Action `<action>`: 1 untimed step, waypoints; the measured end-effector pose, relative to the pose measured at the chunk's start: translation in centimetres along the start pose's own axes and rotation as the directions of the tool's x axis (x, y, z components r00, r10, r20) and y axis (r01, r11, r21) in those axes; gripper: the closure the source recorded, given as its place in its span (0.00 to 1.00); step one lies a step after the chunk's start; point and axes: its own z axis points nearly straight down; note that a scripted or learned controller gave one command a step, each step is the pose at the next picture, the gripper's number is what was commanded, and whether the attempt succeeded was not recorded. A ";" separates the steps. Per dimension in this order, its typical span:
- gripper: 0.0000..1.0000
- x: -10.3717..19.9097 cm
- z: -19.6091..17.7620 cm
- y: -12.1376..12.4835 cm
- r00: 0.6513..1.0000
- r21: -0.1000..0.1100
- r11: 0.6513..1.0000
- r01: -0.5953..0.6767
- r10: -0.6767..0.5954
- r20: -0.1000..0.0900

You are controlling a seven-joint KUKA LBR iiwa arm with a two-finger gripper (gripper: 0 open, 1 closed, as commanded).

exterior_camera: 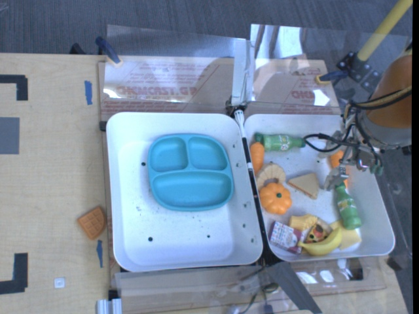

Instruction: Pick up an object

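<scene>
Yellow plastic toy banana (325,242) lies nearest, at the right white bin's (383,237) front edge, beside a small printed snack packet (283,235); its print is too small to read. Behind them: orange toy pumpkin (275,198), tan wedge of toy bread (304,185). Green plastic bottle (346,206), near the right wall, is judged light, stiff and slick; best taken across its body. Pincer (339,174) hangs just above the bottle's cap; its opening cannot be told, and nothing is seen held. Farther back lies a second green bottle (280,141), label unreadable. Cardboard (163,84) beyond carries red lettering, illegible.
</scene>
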 end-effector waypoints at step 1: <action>1.00 -0.4 -1.5 0.1 1.000 0.002 1.000 0.003 -0.003 0.016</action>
